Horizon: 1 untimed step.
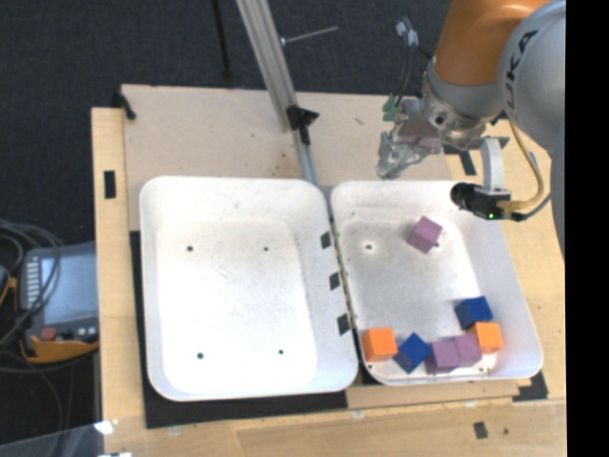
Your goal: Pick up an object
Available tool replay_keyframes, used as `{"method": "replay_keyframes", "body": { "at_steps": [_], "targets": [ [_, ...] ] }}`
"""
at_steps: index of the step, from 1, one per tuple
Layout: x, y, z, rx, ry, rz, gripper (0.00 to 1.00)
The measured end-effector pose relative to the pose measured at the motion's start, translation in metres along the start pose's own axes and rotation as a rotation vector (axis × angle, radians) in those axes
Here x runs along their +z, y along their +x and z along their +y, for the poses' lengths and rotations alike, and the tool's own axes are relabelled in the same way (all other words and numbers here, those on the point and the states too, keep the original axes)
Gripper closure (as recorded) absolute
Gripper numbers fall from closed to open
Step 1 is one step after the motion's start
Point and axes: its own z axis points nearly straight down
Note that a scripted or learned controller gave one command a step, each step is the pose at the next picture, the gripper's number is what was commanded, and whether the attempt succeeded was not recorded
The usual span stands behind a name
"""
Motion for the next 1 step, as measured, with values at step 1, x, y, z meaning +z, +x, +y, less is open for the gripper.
{"method": "replay_keyframes", "body": {
  "at_steps": [1],
  "targets": [
    [0.0008, 0.0549, -0.0136, -0.001, 0.001, 0.000, 1.00]
  ]
}}
